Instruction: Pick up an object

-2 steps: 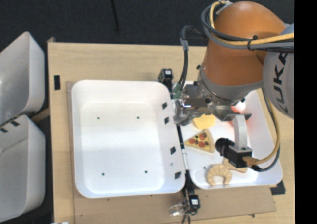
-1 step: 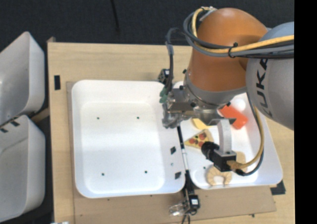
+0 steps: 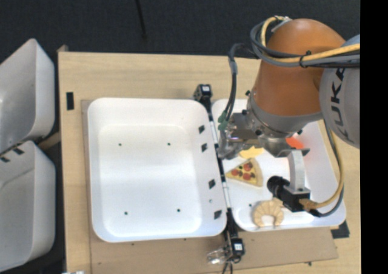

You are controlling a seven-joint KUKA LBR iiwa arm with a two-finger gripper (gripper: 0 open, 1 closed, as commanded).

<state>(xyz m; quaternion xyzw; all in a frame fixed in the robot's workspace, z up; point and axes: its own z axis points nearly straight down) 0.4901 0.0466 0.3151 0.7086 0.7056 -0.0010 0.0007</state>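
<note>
Lying at the lower right of the frame, a croissant (image 3: 268, 213) and, just above it, a pizza slice (image 3: 246, 172) rest in the right bin (image 3: 332, 177), neither lifted. Above them the gripper (image 3: 237, 139) hangs low; its opening cannot be told. The grasp looks undone.

Dark floor (image 3: 121, 6), pale wooden bench (image 3: 76, 79)
</note>
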